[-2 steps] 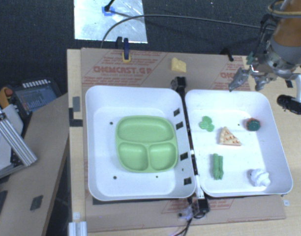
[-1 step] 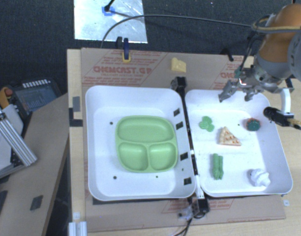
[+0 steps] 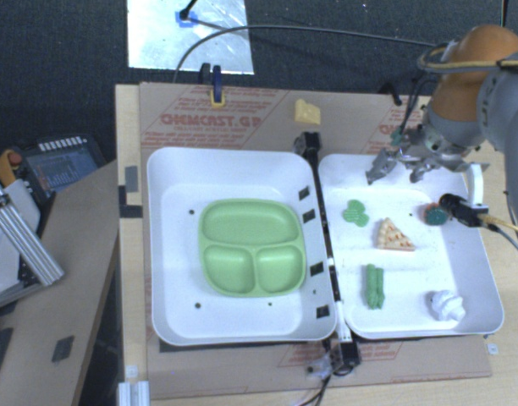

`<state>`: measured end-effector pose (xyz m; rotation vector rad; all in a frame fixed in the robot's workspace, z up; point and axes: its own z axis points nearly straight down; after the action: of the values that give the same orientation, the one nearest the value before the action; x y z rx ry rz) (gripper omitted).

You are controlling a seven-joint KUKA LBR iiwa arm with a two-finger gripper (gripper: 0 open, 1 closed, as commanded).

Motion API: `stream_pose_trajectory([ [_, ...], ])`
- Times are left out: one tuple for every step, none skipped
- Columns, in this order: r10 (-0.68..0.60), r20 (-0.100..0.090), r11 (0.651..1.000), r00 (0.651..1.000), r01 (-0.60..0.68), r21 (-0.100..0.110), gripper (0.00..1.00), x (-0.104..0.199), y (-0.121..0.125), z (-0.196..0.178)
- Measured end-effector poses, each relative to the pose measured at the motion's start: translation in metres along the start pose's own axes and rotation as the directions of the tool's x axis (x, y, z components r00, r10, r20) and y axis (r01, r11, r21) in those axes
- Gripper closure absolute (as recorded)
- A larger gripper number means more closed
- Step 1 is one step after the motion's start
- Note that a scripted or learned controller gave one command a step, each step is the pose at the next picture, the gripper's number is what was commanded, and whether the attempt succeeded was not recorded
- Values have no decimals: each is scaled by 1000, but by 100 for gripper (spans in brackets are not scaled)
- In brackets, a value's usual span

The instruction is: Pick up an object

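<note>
The gripper (image 3: pixel 400 167) hangs over the far edge of the right bin (image 3: pixel 471 265), at about one o'clock from the middle of the bench. Its two fingers (image 3: pixel 377 171) are spread wide apart with nothing between them.

Inside the right bin lie several small things. A green clover-shaped piece (image 3: pixel 355 213) sits at about seven o'clock from the gripper, with a pizza slice (image 3: pixel 395 235) just beside it at its four o'clock. A green pickle (image 3: pixel 374 286) lies nearer the front. A crumpled white piece (image 3: pixel 445 304) rests at the bin's five o'clock corner, and a teal piece (image 3: pixel 435 216) lies toward three o'clock.

The left bin (image 3: pixel 170 227) holds a green divided tray (image 3: pixel 249 248).
</note>
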<state>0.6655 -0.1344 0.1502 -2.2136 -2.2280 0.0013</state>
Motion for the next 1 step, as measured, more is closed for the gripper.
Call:
stream_pose_trajectory([
  [5,0,1000,1000,-5,1,0,-4,-7,58],
])
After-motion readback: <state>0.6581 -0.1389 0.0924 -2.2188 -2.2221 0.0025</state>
